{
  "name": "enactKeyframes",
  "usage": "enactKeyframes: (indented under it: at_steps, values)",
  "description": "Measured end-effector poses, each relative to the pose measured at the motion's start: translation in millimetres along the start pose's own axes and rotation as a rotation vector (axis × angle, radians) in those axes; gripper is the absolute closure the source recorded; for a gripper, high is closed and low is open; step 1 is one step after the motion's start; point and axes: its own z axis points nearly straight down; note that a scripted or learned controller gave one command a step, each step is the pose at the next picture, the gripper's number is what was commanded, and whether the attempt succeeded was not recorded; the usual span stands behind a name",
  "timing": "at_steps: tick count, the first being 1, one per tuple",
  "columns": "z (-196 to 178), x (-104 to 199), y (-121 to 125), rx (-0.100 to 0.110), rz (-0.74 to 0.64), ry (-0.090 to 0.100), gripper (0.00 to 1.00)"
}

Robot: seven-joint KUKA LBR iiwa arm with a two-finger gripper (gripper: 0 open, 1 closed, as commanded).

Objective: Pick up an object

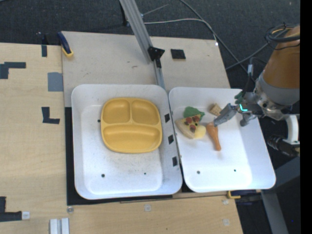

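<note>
Camera view: yellow tray [131, 125] in left bin [80, 145]; carrot [213, 136] in right bin [243, 172]; fingers [229, 114] parted, empty.

Orange carrot toy [214, 136], lying flat in right bin [253, 172], long axis roughly top-to-bottom, slight tilt, thick end up. Pizza-slice toy [191, 129] w/ red dots, pale crust, flat, just left of carrot, near touching. Green leafy piece [193, 113] touching pizza's upper edge. Small tan block [214, 109] above carrot, apart from it, right of green piece.
</note>
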Motion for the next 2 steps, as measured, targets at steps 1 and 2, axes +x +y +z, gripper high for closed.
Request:
enactKeyframes:
  at_steps: [1, 2]
  values:
    - [0, 0, 0, -0.001, 0.000, 0.000, 0.00]
    - [44, -3, -2, 0.003, 0.001, -0.001, 0.00]
